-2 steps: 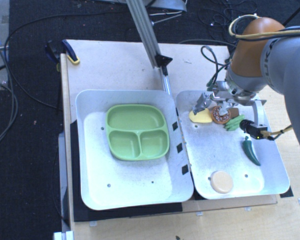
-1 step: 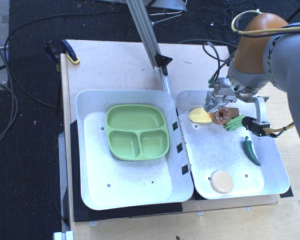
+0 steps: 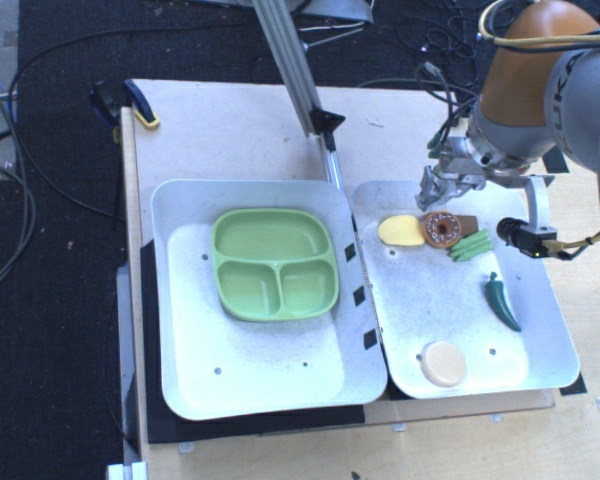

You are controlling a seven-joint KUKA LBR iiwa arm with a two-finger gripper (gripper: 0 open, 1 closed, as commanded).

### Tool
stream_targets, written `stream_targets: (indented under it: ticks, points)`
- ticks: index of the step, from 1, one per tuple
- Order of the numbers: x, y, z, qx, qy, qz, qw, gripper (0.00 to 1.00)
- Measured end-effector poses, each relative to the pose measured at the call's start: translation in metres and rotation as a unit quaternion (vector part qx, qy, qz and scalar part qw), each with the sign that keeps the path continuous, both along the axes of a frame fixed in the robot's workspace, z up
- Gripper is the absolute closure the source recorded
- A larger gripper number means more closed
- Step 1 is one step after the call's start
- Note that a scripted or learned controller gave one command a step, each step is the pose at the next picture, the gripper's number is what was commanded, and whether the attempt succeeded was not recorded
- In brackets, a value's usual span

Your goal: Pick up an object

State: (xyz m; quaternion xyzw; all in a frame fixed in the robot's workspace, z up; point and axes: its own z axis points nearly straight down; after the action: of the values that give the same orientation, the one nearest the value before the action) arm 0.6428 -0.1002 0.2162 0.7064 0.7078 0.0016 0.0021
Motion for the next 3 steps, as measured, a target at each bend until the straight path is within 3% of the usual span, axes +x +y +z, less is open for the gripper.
stream_targets:
  ticks: [1,3]
  points:
    - [0.001,0.0,0.014,0.0002,0.001,0.0,1.0,1.0]
    - [-0.041,0.104,-0.001,0.0015,0.004,0.003,1.0,1.0]
